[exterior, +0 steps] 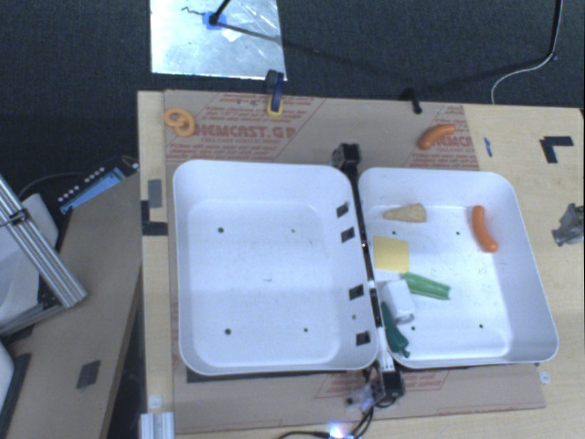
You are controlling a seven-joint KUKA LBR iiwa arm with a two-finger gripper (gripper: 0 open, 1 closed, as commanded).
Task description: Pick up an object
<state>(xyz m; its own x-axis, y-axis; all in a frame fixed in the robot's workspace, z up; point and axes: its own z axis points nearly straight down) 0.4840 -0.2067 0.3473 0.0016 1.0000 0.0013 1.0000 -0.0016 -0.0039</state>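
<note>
From my end the loose pieces crowd the inner wall of the right bin [512,277], so I judge the orange sausage-shaped toy [484,229] the easiest pick: it lies alone near the bin's outer side, closest to the gripper [569,225] (a grey scrap at the frame edge; released or clenched, I cannot tell). The toy is small, smooth and round-ended, flat on the bin floor
</note>
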